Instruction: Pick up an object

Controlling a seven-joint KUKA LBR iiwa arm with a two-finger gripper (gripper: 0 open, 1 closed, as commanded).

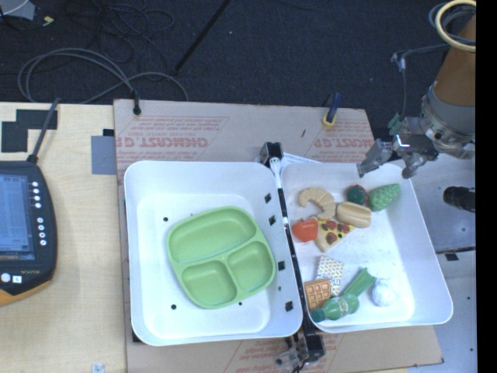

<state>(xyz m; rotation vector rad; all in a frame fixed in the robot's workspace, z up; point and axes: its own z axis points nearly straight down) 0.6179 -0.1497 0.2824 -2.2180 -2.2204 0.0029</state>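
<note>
Hovering over the far right corner of the right bin (pixel 435 286), your gripper (pixel 394 160) is sitting with its fingers spread wide and nothing between them. Closest grab is looking like the green textured toy (pixel 384 196), lying just below the gripper and a touch toward the camera, long axis slanting up to the right. The croissant (pixel 316 199) and pizza slice (pixel 332 232) are lying further left, so you're probably going for the green one.

A dark carpeted floor (pixel 256 45) strewn with black cables (pixel 78 64) lies beyond the pale wooden desk (pixel 78 286). A brown cardboard sheet (pixel 225 134) covers the desk's middle, evenly lit.
</note>
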